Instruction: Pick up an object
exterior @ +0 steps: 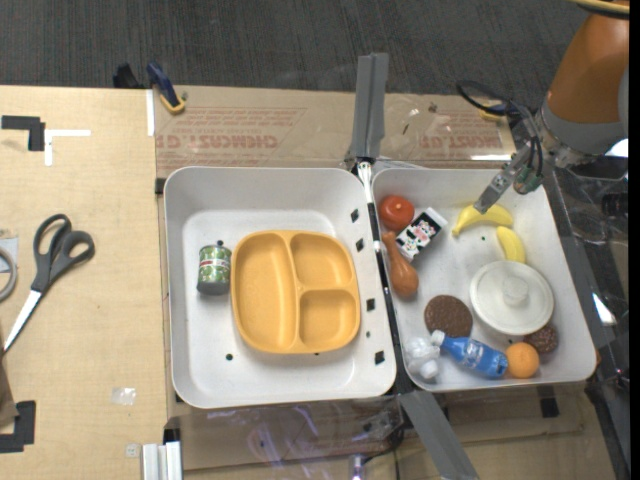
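Left white bin (190, 368) is holding a yellow three-compartment plastic plate (296, 291) and a small green-labelled can (213, 268) lying just beside it. Right white bin (570, 268) is holding a yellow banana (490, 220), red tomato (397, 211), black-and-white carton (419, 234), white lidded bowl (512, 296), blue bottle (472, 356) and orange fruit (522, 359). The two-finger gripper (492, 197) is hovering at the banana's top end, its finger state unreadable; black-handled scissors (48, 263) are lying on the bench, left of the bins.

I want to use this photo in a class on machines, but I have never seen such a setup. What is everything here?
One camera looks down on a bench with two white bins. The grey and orange thing at right is a robot arm; its gripper hangs just over a banana. The right bin holds toy food, a white lid-like dish and a blue bottle. The left bin holds a yellow divided plate and a small can. Scissors lie on the bench.
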`<state>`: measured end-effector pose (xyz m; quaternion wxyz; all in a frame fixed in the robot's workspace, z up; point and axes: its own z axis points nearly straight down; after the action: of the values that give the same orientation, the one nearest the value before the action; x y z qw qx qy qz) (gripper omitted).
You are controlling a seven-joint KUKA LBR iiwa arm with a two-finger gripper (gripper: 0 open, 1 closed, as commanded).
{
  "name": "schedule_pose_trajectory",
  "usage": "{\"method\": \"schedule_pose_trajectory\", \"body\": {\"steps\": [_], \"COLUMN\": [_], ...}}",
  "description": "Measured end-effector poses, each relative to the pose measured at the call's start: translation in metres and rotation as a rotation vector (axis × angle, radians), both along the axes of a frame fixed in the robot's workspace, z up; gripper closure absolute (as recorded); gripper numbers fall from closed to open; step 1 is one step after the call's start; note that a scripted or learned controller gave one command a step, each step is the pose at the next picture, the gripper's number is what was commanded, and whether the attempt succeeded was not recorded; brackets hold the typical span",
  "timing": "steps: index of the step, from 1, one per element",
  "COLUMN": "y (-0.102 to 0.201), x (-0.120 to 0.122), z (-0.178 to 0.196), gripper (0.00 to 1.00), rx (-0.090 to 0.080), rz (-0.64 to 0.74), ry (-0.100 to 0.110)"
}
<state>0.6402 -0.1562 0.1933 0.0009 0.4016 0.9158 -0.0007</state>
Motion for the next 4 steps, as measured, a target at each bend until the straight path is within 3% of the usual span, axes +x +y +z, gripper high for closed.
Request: {"method": "schedule_pose_trajectory", "body": {"steps": [1, 2, 3, 4], "y": [0.051, 0.125, 0.043, 0.104], "x": [-0.013, 0.009, -0.013, -0.021], "z": [0.038, 0.047, 0.001, 0.046], "gripper": [1.00, 1.00, 1.00, 1.00], "rx": [0.001, 0.001, 0.000, 0.001], "rz": [-0.129, -0.069, 0.216, 0.000], "ry": [-0.002, -0.002, 0.000, -0.001]}}
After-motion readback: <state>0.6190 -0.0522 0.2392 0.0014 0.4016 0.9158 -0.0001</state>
